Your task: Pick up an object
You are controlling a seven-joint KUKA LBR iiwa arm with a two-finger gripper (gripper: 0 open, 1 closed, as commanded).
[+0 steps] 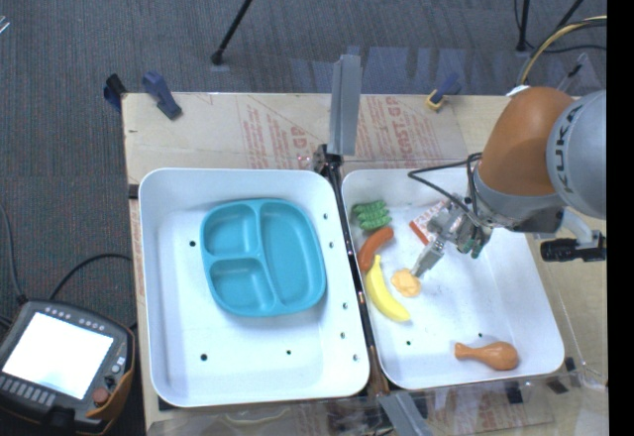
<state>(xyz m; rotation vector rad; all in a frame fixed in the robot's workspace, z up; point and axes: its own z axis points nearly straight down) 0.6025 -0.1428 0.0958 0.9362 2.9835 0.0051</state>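
The right bin [515, 300] holds several toy foods. A yellow banana [386, 293] lies by its left wall, with an orange sausage-like piece [375, 246] and a green vegetable [370, 214] above it. A small pale-orange piece [404, 282] sits right of the banana. My gripper [422, 268] reaches in from the right and slants down-left, its tip just above and right of that piece, with nothing seen in its hold. A brown drumstick [488, 355] lies near the bin's front right. A red-and-white packet [428, 221] is partly hidden behind the gripper.
The left bin [168, 325] holds a blue divided plate [264, 256]. A grey post [345, 112] stands behind the gap between the bins. The arm's orange band [530, 142] hangs over the right bin's back right.
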